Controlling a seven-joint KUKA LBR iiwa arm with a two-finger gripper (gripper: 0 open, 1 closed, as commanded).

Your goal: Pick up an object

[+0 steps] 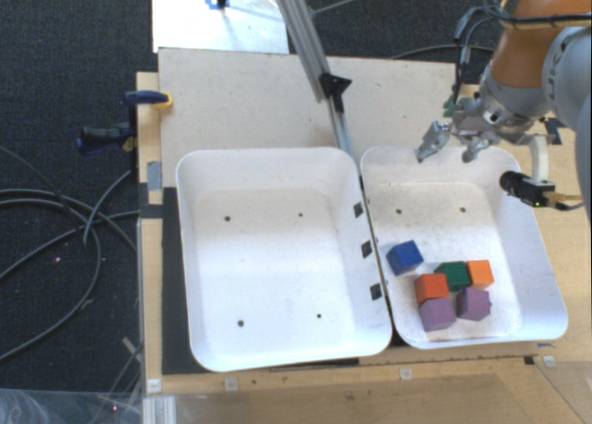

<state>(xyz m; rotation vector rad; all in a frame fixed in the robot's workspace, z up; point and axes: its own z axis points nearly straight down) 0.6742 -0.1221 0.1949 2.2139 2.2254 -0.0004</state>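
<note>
Above the right bin's (518, 228) far edge hangs the gripper (450, 145), fingers spread, holding nothing. The blocks (444, 288) cluster well apart from it, toward the bin's near end, the blue one (404, 256) nearest.

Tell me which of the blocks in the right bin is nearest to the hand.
The blue block. It lies apart from the cluster, at its upper left, closest to the hand at the bin's far edge.
</note>
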